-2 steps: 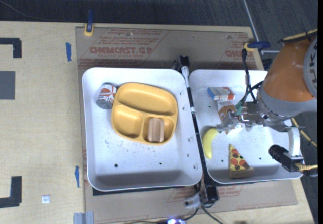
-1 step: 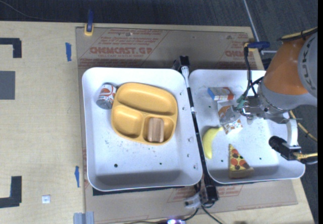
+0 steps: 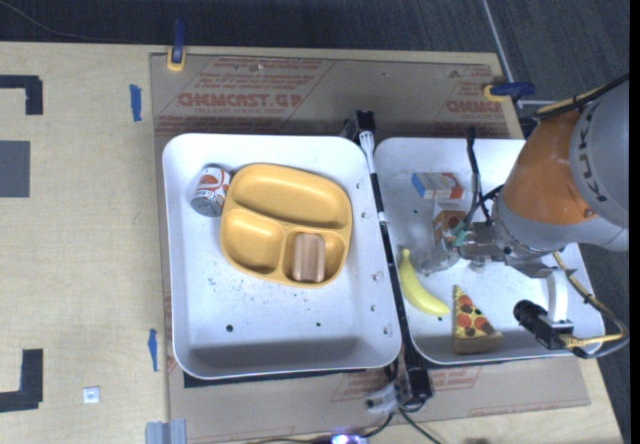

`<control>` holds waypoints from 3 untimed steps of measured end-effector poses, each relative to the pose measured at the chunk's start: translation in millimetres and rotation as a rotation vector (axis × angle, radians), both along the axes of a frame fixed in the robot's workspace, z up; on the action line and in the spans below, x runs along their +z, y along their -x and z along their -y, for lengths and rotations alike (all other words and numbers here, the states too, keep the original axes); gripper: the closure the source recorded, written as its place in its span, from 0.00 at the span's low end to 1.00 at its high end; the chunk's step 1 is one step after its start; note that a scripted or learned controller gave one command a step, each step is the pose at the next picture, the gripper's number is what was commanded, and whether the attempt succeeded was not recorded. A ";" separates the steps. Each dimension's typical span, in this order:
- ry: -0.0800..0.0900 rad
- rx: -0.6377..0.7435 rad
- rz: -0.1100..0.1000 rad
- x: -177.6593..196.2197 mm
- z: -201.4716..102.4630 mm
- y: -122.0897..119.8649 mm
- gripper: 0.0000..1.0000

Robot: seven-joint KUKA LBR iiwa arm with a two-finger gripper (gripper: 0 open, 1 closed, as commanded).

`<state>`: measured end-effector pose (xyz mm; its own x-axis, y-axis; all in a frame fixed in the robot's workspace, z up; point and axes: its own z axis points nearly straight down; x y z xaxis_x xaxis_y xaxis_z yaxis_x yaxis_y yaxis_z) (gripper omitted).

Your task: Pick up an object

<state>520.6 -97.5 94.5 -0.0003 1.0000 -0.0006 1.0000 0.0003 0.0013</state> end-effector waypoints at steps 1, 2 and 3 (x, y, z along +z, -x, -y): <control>0.001 0.000 0.002 9.7 0.2 -0.3 1.00; -0.001 0.002 0.000 90.5 -87.1 -35.8 1.00; -0.001 -0.001 -0.003 97.6 -49.5 27.6 1.00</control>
<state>493.0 -48.1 192.1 0.0006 1.0000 0.0003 1.0000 -0.0006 -0.0014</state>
